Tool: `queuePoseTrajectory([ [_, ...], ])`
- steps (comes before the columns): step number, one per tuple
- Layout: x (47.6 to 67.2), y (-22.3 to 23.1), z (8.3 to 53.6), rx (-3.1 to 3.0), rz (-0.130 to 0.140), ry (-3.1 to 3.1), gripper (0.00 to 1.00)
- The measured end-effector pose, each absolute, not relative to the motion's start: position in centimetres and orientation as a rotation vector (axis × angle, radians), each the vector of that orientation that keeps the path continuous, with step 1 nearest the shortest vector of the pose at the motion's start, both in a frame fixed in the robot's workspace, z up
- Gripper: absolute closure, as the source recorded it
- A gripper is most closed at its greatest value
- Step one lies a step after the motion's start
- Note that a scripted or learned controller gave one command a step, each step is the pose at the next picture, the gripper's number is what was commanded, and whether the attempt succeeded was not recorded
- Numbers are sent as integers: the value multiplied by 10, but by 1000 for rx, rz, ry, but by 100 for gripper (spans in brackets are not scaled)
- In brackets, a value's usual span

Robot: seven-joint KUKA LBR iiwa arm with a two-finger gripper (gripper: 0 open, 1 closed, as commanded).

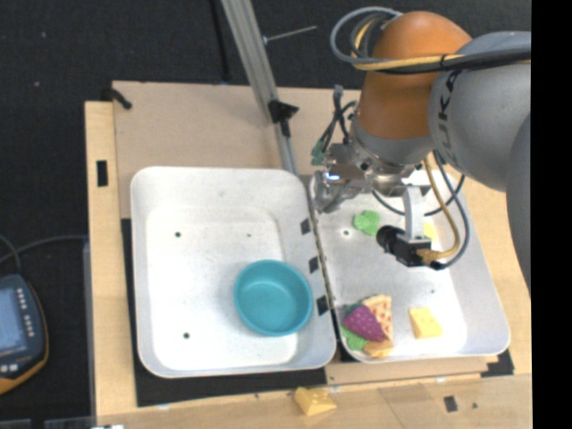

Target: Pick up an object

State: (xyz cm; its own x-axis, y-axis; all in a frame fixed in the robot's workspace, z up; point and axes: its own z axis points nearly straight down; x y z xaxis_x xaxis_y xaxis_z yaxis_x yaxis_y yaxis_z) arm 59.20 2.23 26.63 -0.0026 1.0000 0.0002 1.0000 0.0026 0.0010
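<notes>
My gripper [329, 190] hangs over the upper left corner of the right bin [465, 320], close to the wall between the two bins. Just to its right a small green object [366, 222] lies on the bin floor, apart from the gripper. At the bin's front lie a purple grape bunch [362, 322], a pizza slice [379, 311] and a yellow cheese block [425, 323]. A small yellow piece [430, 231] peeks out behind the black wrist attachment [402, 244].
A blue bowl [273, 297] sits at the front right of the left bin [170, 239]. A yellow wedge [315, 401] lies on the bench in front of the bins. A metal strut [259, 70] slants down toward the bins' back edge.
</notes>
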Motion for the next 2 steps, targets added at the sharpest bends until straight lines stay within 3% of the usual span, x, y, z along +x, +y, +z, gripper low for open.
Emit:
queuePoseTrajectory([
  [1, 577, 68, 266, 2214, 3, 2230, 100],
  [2, 577, 65, 266, 2220, 3, 2223, 0],
])
